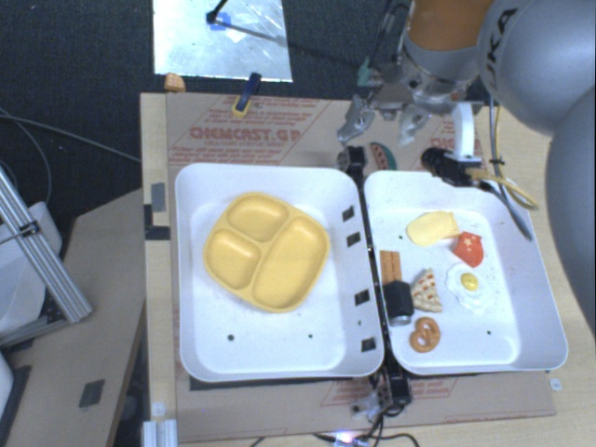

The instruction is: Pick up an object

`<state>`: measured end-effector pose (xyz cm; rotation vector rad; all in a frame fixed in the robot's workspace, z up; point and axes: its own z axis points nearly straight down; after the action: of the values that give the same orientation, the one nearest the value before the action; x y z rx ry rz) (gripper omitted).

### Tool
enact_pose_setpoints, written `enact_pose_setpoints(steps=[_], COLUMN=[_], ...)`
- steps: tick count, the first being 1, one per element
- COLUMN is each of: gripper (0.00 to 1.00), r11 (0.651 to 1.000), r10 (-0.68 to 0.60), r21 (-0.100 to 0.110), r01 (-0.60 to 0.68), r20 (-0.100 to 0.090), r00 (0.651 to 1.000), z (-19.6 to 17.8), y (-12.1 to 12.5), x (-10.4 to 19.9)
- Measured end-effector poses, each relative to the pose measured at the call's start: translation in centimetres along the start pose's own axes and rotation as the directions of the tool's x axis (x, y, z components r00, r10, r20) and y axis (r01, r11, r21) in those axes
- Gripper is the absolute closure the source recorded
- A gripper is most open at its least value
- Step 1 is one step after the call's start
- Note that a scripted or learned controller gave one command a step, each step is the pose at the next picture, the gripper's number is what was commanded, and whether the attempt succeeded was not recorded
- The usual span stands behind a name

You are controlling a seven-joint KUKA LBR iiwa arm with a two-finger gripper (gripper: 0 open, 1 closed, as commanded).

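Note:
My gripper hangs above the back edge of the right bin, open, with nothing between its fingers. Below it in that bin lie a yellow cheese wedge, a red toy piece, a fried egg, a pizza slice, a pretzel, a brown wafer stick and a small black block. A green and red piece rests at the bin's back rim, just under the gripper. In the left bin sits a yellow divided plate.
Cardboard lies under both bins. Behind it are a shiny foil sheet, a yellow and blue tool and a small orange block. A metal frame stands at the left. The arm fills the upper right.

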<state>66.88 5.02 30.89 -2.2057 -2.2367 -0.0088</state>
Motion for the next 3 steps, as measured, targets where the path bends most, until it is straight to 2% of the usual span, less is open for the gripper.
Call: enact_pose_setpoints(steps=[1, 2, 3], gripper=[0.0, 0.0, 0.0], r11=[1.0, 1.0, 1.0], r10=[0.003, 0.015, 0.015], r21=[0.006, 0.012, -0.002], r01=[-0.003, -0.015, -0.015], r20=[0.001, 0.006, 0.004], r00=[1.0, 1.0, 1.0], z=[9.9, 18.4, 12.0], y=[0.0, -3.7, -4.0], x=[10.0, 6.7, 4.8])
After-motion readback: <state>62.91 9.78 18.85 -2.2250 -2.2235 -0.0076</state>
